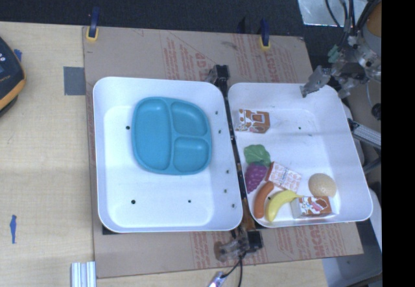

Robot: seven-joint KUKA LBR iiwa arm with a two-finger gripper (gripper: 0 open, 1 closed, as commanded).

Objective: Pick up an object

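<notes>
The right bin (pixel 337 117) holds several toy foods. A brown and white carton (pixel 251 121) lies near its back left. Toward the front are a green leafy piece (pixel 257 153), purple grapes (pixel 255 176), a red and white packet (pixel 284 176), an orange sausage (pixel 262 199), a yellow banana (pixel 279 204), a tan bread roll (pixel 322 184) and a small red carton (pixel 314 206). My gripper (pixel 328 85) hangs over the bin's back right corner, open, with nothing between its fingers, well away from the food.
The left bin (pixel 117 201) carries a blue divided plate (pixel 172 135). Both bins rest on brown cardboard (pixel 162 52) clamped to the wooden bench. A dark and yellow device (pixel 9 75) lies at the far left edge. Cables (pixel 342 0) hang behind the arm.
</notes>
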